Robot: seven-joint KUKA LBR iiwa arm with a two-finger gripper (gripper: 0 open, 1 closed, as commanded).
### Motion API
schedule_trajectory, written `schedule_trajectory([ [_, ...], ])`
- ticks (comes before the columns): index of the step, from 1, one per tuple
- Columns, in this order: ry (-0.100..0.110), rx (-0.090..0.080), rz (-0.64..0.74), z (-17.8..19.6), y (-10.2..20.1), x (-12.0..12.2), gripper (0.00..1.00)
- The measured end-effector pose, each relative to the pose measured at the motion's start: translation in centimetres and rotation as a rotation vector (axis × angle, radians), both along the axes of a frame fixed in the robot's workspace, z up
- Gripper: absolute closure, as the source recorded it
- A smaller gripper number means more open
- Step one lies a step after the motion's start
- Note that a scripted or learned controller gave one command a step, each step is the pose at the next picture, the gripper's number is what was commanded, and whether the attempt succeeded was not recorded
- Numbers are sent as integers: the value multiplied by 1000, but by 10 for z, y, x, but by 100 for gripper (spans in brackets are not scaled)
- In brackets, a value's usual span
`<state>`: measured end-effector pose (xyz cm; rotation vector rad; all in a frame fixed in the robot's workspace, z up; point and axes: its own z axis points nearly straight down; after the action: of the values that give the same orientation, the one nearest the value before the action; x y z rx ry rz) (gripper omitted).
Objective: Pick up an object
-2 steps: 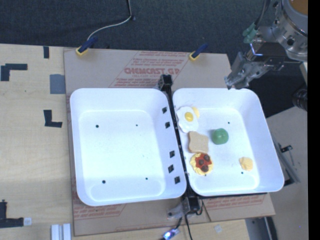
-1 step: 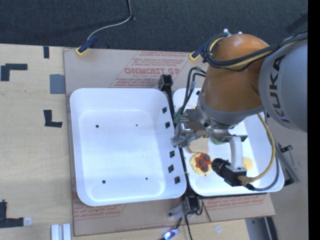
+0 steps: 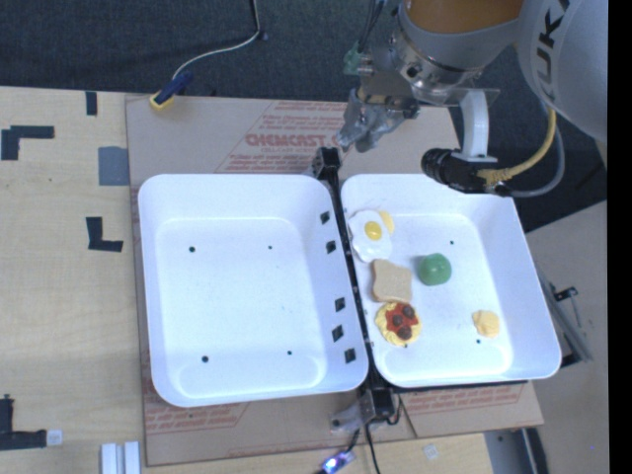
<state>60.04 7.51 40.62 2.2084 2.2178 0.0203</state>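
Claw (image 3: 357, 131): hangs above the far end of the seam between the two bins, over brown board rather than over either tray; nothing is visible between its fingers, and whether they are spread or closed cannot be told from this angle.
Arm (image 3: 464, 8): grey with an orange band, entering from the upper right, a yellow hose (image 3: 538, 161) and a black fitting (image 3: 456, 169) trailing beside it.
Right bin (image 3: 528, 294): shallow, white, holding all five objects.
Fried egg (image 3: 370, 232): toy, white with a yellow yolk, near the bin's far left corner.
Toast slice (image 3: 392, 281): tan, just nearer the camera than the egg, along the left wall.
Small pizza (image 3: 399, 322): round, yellow with red topping, touching or nearly touching the toast's near edge.
Green ball (image 3: 433, 269): just right of the toast, apart from it.
Yellow piece (image 3: 485, 323): small, lying alone toward the bin's near right.
Left bin (image 3: 237, 294): white, a few dark dots on its floor.
Desk (image 3: 59, 265): pale wood with black tape marks; a brown printed cardboard sheet (image 3: 267, 141) lies under both bins.
Room: dark carpet (image 3: 118, 18) beyond the desk, crossed by a grey cable (image 3: 252, 13) ending in a blue-and-yellow connector (image 3: 170, 92) at the desk's edge.
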Motion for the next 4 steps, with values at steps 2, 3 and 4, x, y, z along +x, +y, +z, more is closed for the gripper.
schedule_trajectory([
  [2, 17, 1, 4, 130, 65, -67, 100],
  [3, 30, -4, 6, 24, 154, -110, 100],
  [4, 8, 5, 1, 135, 159, -117, 100],
])
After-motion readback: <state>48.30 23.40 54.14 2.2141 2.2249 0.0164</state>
